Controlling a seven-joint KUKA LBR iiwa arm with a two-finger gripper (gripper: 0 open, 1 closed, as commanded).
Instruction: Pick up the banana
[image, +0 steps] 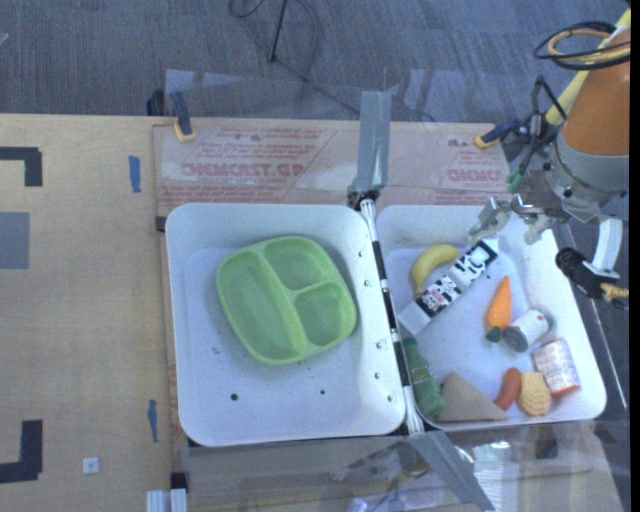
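— Camera view first: what is being shown on the bench?

— Two shallow white bins are being shown side by side. The left bin (200, 400) is being occupied by a green divided plate (287, 298), which is lying flat near the bin's middle. The right bin (570, 400) is being shared by several small things.

— Where is the banana being seen?

— The banana (432, 263) is lying in the right bin, toward its upper left corner, close to the wall between the two bins. Its lower right side is being partly covered by a black-and-white carton (455, 280), which is lying tilted and touching it.

— What else is being kept in that bin?

— An orange carrot (499, 302) is lying just right of the carton, and a small grey-and-white can (527, 328) is lying just below the carrot. A labelled jar (556, 364) is resting near the lower right corner, with a waffle-like biscuit (535, 396) and a small orange-red piece (510, 385) beside it. A brown wedge (468, 398) and a green item (420, 378) are lying along the lower left side.

— And the arm?

— The gripper (512, 213) is being held over the bin's upper right part, well apart from the banana. Its fingers appear spread, with nothing being gripped between them.
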